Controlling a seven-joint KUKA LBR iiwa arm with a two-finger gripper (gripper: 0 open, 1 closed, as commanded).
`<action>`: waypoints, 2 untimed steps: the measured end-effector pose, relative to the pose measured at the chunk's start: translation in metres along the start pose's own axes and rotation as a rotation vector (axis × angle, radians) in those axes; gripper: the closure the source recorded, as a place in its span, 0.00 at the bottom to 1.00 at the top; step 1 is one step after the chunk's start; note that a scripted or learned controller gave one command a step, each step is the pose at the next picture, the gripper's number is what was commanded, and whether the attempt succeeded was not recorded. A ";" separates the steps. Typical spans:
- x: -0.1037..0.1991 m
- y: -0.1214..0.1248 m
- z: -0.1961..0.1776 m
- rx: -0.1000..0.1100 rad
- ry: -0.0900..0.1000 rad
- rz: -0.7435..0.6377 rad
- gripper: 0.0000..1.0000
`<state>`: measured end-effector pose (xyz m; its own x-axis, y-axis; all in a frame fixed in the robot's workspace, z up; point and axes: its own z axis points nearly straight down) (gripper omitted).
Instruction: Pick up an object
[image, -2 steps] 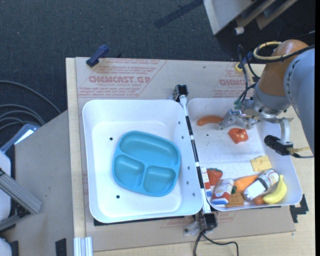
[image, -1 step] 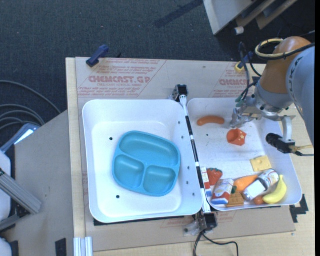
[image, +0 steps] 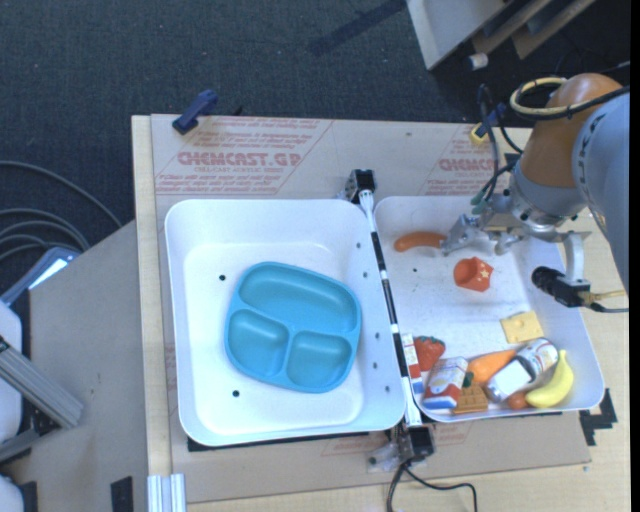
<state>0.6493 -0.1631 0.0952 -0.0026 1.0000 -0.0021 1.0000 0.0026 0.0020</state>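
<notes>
My gripper (image: 480, 237) hangs low over the back of the right bin (image: 560, 310), open, with nothing between its fingers. An orange sausage-shaped piece (image: 418, 241) lies just left of it. A small red toy fruit (image: 473, 273) sits right below the fingertips, apart from them. Further forward lies a flat yellow cheese square (image: 521, 326). The bin's front corner holds a pile: a banana (image: 555, 384), a carrot (image: 484, 365), a white bottle (image: 514, 375), a red piece (image: 429, 352), a small can (image: 447, 378) and a brown cracker (image: 470, 401).
The left bin (image: 200, 250) holds a blue divided plate (image: 292, 326). A black clip (image: 360, 184) sits at the back of the ridge where the bins meet. The grey and orange arm (image: 565, 140) comes in over the right bin's back right corner.
</notes>
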 end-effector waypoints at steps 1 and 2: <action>-0.034 -0.091 0.011 0.005 0.002 0.004 0.00; -0.006 -0.014 0.010 0.001 0.002 0.001 0.00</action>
<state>0.6357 -0.1689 0.0850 -0.0014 1.0000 0.0001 1.0000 0.0014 0.0014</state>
